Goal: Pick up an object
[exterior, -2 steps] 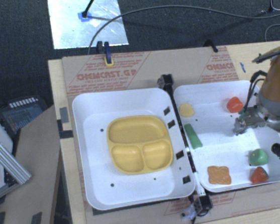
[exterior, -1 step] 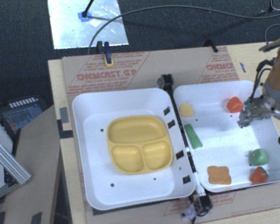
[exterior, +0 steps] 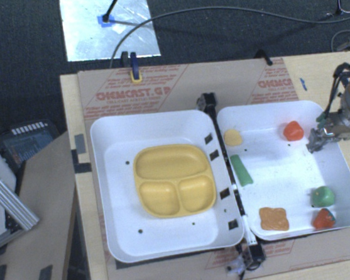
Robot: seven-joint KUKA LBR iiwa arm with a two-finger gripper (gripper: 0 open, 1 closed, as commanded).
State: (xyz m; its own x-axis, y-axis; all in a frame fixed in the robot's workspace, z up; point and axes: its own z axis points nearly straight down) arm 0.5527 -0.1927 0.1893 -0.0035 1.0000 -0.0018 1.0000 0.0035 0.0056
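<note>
**benchwatcher:** so where's everything sitting? the left bin [exterior: 115, 194] takes up the middle of the frame and has a yellow divided tray [exterior: 170, 180] lying flat in it, three compartments, nothing in them

**kuka_fan42:** yep, and the right bin [exterior: 280, 167] has all the small stuff. a pale yellow lump [exterior: 233, 137] at its upper left corner, a green stick [exterior: 241, 170] just below that along the divider, an orange flat piece [exterior: 274, 218] at the bottom edge, a green round thing [exterior: 323, 196] and a red one [exterior: 323, 219] close together at the lower right (almost touching, hard to say)

**benchwatcher:** and the arm?

**kuka_fan42:** the gripper [exterior: 317, 139] pokes in from the right edge of the frame, over the right side of that bin. an orange-red ball [exterior: 293, 130] sits just to its upper left, apart from it. can't tell how wide the gripper is set, it's a grey blur at this angle, and nothing shows as held
</note>
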